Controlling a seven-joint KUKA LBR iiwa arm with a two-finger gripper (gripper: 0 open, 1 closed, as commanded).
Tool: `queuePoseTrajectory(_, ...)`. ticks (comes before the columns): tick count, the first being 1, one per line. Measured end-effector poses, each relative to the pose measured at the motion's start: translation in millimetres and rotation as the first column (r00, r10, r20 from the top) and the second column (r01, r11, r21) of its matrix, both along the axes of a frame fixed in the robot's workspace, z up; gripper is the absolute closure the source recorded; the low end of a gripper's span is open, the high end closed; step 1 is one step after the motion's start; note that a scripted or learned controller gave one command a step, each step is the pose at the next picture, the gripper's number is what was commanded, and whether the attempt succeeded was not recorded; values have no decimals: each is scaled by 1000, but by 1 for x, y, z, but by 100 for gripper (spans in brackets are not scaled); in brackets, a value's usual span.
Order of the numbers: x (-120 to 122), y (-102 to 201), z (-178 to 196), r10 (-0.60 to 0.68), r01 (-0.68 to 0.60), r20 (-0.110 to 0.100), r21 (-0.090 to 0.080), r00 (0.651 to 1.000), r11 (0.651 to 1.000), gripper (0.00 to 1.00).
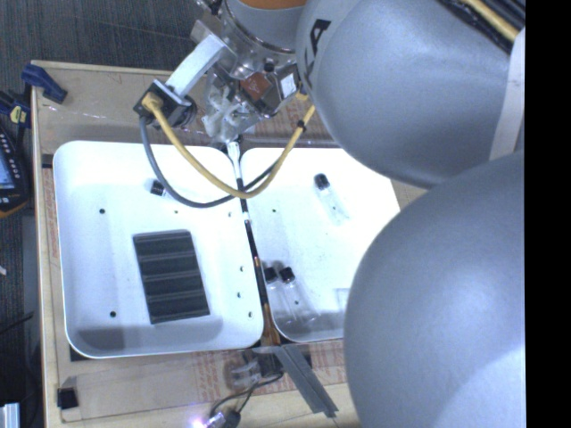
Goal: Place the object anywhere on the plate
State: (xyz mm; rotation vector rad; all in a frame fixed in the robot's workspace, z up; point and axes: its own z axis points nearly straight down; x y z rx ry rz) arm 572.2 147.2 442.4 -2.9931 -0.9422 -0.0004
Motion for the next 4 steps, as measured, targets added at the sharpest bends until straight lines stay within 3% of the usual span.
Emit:
queuePoseTrajectory(1, -23, 56, -135, -393, 393, -2, -6, 919, 919, 100)
queuePoseTrajectory(2, 15, 64, -138, -97, 97, -5, -4, 995, 995, 100)
queuePoseTrajectory(3, -37, 72, -196, 219, -219, -9, -2, 976, 976, 100)
queuePoseTrajectory(4, -2, 13, -166, 626, -626, -5, 1, 780, 780, 100)
